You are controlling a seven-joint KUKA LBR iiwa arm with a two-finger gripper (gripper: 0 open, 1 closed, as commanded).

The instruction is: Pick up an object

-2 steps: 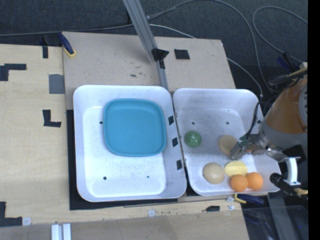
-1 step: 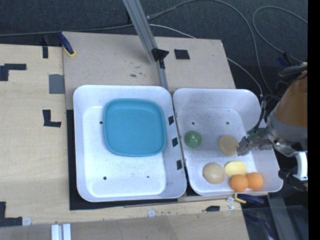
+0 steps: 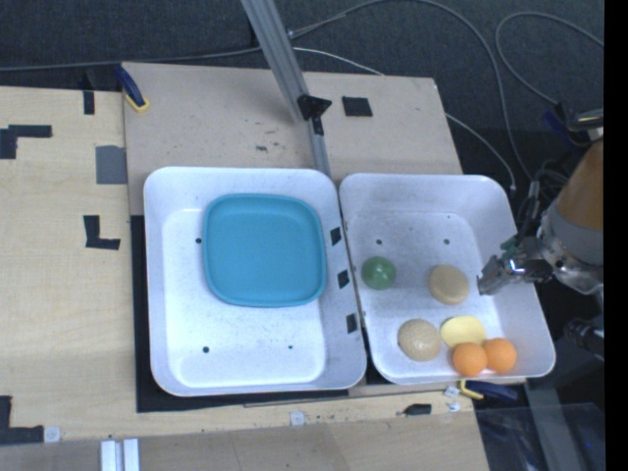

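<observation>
Broadly, the wooden worktop (image 3: 59, 263) carries two shallow white bins side by side. The left bin (image 3: 177, 361) holds a square teal plate (image 3: 263, 249) lying flat toward its far side. The right bin (image 3: 432, 199) holds the small things: a green ball (image 3: 378, 273) near its middle, a tan round piece (image 3: 448, 284) just right of it, a beige ball (image 3: 419, 340) nearer the front, a yellow piece (image 3: 463, 330) touching two orange balls (image 3: 485, 356) at the front right corner. The arm (image 3: 579, 214) reaches in from the right, wrist low over the right bin's right wall. Its tool (image 3: 498, 275) sits beside the tan piece, apart from it; how far it is open cannot be told. No writing is legible.
</observation>
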